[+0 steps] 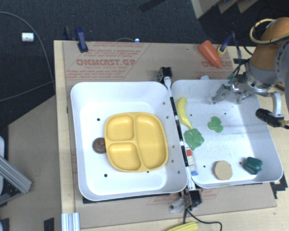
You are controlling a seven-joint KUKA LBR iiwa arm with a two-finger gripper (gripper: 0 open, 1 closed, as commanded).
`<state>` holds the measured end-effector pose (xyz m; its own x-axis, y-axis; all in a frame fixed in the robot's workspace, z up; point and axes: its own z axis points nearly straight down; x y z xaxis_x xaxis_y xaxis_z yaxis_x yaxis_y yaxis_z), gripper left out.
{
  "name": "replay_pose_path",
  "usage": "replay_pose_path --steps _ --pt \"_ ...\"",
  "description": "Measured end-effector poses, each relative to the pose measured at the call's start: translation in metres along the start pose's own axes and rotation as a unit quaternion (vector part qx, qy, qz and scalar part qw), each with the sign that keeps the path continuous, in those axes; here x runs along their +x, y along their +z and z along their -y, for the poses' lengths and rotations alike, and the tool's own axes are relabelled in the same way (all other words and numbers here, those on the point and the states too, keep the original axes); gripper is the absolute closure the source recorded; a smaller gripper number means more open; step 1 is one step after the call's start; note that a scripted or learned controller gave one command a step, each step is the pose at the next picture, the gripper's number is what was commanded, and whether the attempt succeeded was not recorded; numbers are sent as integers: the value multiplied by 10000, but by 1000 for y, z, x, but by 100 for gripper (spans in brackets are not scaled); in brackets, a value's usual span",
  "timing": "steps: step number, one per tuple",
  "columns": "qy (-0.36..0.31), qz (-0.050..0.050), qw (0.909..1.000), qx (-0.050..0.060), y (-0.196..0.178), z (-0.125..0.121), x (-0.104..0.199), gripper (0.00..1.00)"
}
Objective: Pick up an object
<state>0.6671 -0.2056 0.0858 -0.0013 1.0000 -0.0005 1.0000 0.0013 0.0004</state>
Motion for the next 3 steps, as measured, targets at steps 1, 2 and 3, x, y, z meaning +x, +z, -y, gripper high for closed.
replay_pose_path --steps 1,2,3 --pt "2 -8 10000 7 1 67 83 0" --pt "10 -4 10000 11 1 74 59 0" --pt "9 -5 10000 1 -9 73 60 100"
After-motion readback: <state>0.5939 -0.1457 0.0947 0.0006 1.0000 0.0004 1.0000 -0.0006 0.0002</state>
